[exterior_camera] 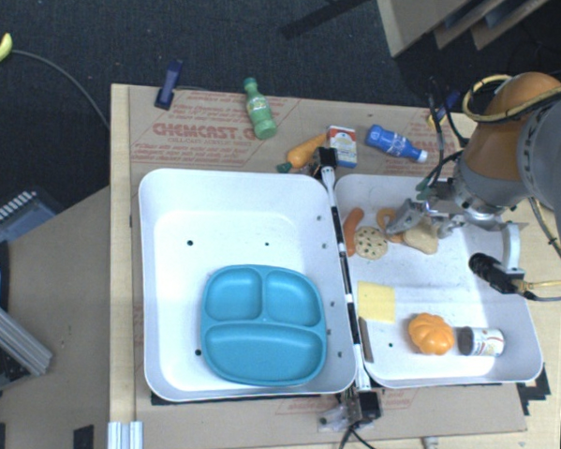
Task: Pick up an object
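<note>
While 1 cookie [371, 241] lies nearby, the gripper [422, 215] hovers low.

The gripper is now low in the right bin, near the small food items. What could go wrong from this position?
The gripper sits among a cookie, a sausage and a beige piece that lie crowded together, so it may close on two items, or push one aside and lift nothing.

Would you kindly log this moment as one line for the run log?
arm: over right bin | pincer: low at far end, by cookie | tray: left bin
</note>
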